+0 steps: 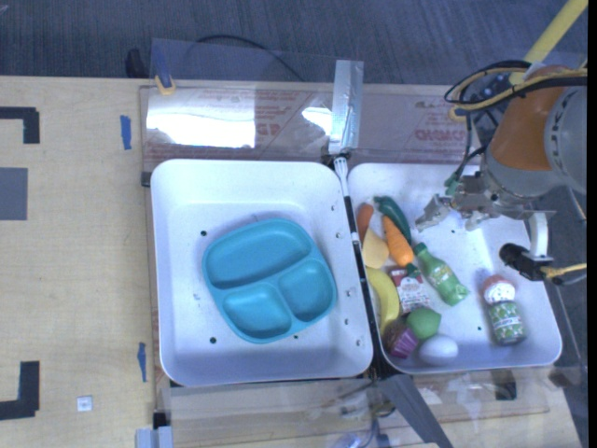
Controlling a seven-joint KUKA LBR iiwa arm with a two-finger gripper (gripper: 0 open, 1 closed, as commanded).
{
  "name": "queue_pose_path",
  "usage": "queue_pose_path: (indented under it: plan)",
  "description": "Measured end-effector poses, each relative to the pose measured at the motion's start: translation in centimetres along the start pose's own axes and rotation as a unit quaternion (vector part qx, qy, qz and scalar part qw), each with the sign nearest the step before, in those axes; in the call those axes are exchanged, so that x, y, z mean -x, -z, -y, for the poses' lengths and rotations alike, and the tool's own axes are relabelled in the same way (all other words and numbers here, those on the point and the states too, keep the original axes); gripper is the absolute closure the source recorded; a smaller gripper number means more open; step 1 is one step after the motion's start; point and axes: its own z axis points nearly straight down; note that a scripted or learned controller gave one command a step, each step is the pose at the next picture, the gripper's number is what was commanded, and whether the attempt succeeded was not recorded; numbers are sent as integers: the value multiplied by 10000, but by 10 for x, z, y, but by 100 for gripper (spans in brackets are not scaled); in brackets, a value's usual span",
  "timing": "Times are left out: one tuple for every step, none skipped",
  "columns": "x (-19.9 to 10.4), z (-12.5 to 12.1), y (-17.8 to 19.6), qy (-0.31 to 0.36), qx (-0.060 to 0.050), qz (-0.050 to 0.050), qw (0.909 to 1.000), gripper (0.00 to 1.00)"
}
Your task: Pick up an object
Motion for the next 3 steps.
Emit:
queue_pose_path:
  plan:
    - [25, -44, -6, 1364, -62, -26, 9906, 0]
    - [-22, -46, 60, 1906, 2, 5, 9817, 0]
    - [-44, 41, -10, 1938, -20, -5, 9810, 0]
